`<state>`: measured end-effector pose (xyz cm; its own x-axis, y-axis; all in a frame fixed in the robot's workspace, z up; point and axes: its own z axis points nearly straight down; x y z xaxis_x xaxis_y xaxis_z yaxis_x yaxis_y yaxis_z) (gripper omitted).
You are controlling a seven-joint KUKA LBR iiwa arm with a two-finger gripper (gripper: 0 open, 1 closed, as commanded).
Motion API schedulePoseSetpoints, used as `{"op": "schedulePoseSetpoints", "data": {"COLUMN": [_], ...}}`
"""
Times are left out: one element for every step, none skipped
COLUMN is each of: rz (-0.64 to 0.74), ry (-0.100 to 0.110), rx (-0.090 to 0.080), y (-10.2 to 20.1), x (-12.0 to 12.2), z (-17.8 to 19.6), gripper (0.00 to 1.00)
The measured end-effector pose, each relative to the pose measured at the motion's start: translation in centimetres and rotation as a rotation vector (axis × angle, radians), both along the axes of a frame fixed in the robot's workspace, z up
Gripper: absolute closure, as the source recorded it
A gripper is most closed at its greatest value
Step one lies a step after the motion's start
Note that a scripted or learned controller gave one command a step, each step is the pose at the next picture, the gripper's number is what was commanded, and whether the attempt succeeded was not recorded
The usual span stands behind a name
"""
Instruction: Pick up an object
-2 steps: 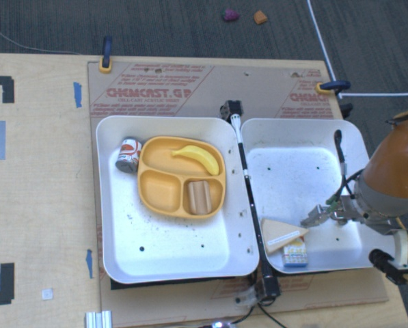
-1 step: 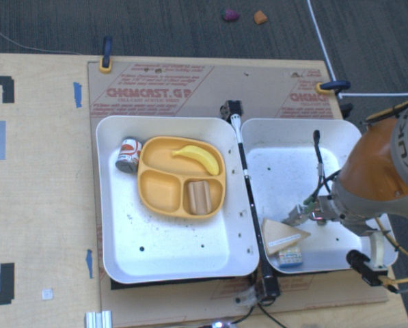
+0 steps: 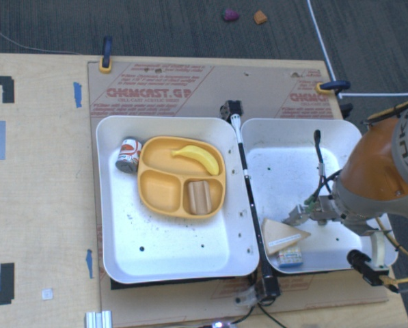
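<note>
In the right bin (image 3: 286, 149), a tan wedge-shaped piece (image 3: 281, 236) lies near the front left corner. A small blue and white packet (image 3: 291, 257) lies just in front of it. My gripper (image 3: 305, 215) hangs low over the bin floor, just right of and behind the wedge, close to its upper edge. I cannot tell whether it touches the wedge. The grey arm with its orange band (image 3: 374, 166) covers the bin's right side. The left bin (image 3: 115, 244) holds a yellow divided plate (image 3: 146, 183) bearing a banana (image 3: 198, 158) and a brown cylinder (image 3: 199, 197).
A small dented can (image 3: 128, 155) lies against the plate's left rim. A black bracket (image 3: 232, 109) sits where the bins meet at the back. Clamps (image 3: 106, 53) (image 3: 332, 85) pin the cardboard sheet under the bins. A black fitting (image 3: 365, 265) juts over the right bin's front corner.
</note>
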<state>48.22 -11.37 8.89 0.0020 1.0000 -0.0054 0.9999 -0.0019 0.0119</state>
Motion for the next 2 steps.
{"op": "schedulePoseSetpoints", "data": {"rz": [-0.002, -0.005], "ry": [-0.004, -0.013], "rx": [-0.005, -0.013], "y": [1.7, 1.4], "x": [0.1, 0.3], "z": [0.0, 1.1], "gripper": [0.00, 1.00]}}
